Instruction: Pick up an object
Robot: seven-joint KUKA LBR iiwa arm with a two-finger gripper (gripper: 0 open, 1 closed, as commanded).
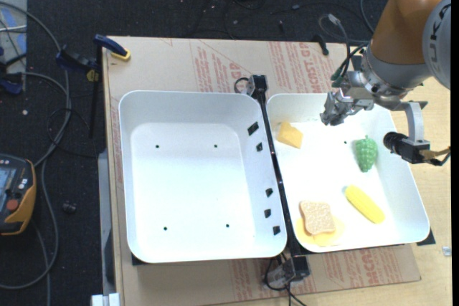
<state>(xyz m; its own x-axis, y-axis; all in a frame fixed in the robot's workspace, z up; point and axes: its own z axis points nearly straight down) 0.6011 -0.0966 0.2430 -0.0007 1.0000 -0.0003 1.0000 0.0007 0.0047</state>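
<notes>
gripper (pixel 334 113) over the right bin (pixel 401 186), finger gap unclear.
cheese wedge (pixel 290 135) just left of gripper; grapes (pixel 365 153), corn (pixel 364 204), sandwich (pixel 318 220) nearer the camera.

— Where do you have room in the right bin (pixel 412 186)?

— Its middle floor lies open to you. The cheese wedge (pixel 290 135), green grapes (pixel 366 153), yellow corn (pixel 364 204) and sandwich (pixel 318 219) ring it.

— And the left bin (pixel 136 111)?

— Only its walls hem you in.
</notes>
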